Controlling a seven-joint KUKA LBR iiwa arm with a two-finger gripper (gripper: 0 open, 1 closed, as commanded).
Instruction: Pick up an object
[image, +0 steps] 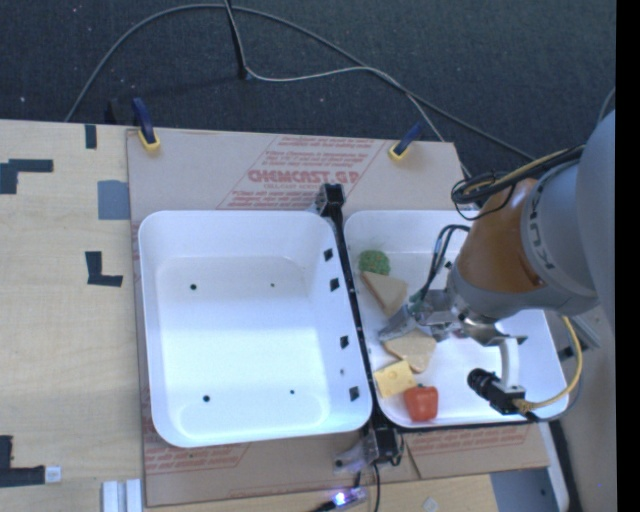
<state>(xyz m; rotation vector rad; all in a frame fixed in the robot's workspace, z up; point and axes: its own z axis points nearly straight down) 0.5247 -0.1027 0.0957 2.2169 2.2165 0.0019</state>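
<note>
The right bin (540, 405) holds a small group of toy food pieces near the divider between the two bins. At the top of the group is a green, bumpy piece that looks like broccoli (374, 262). Just below it lies a tan wedge (385, 291) with flat faces, like a slice of bread or cheese. Another tan wedge (411, 349) lies lower, and it touches a pale yellow block (394, 379) with straight edges. Beside the block is a red, rounded piece (422, 403), smooth and a little shiny.

The gripper (408, 318) is low in this bin, between the two tan wedges. Its metal fingers are dark and partly hidden by the wrist, so I cannot tell if the jaws are open or closed, or if they grip something.

The left bin (240, 420) is smooth white plastic with rounded corners and small dark holes in its floor. Both bins stand on a brown cardboard sheet (290, 170) with red print.
</note>
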